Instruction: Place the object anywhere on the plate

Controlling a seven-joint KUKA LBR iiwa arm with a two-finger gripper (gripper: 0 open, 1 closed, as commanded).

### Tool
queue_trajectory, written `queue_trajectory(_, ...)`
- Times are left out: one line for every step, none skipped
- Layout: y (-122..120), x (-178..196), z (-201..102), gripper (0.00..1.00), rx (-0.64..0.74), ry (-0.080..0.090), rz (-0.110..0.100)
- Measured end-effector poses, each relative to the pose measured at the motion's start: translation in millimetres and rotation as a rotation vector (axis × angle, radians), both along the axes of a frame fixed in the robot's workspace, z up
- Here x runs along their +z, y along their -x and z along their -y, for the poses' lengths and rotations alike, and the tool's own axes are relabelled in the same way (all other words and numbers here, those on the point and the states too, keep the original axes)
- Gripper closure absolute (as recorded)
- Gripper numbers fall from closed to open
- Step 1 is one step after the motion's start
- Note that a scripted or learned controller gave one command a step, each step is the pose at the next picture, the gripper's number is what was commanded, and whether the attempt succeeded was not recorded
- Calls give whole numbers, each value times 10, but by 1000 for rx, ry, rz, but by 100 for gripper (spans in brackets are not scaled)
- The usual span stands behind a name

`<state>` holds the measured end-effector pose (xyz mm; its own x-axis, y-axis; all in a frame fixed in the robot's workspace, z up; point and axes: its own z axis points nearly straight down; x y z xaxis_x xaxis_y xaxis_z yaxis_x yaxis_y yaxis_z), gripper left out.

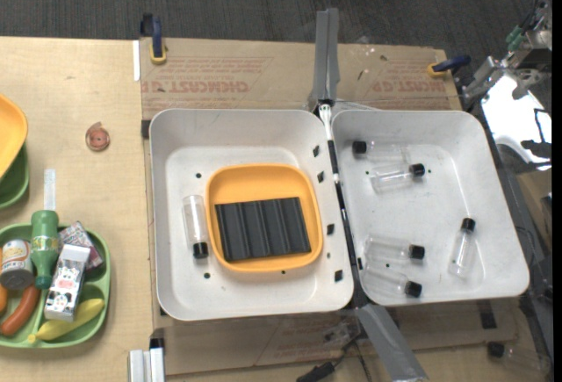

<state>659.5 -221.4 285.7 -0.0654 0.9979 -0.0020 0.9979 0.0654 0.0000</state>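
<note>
Vial (193, 225) lies in left bin (167, 284), just left of plate (263, 180), parallel to its edge, black cap at near end, not on the plate. Plate is orange with a dark ribbed insert (263, 227). Right bin (492, 196) has five more vials (395, 175), scattered. Green food tray (97, 301) at far left.

Plate (263, 260) in left bin (167, 196); one vial (193, 227) just left of plate; five vials (392, 176) scattered in right bin (492, 196).
</note>
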Motion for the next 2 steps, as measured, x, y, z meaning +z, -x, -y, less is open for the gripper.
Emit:
queue_trajectory(-2, -2, -9, 0, 24, 0, -1)
queue_trajectory(-4, 20, -12, 0, 55, 0, -1)
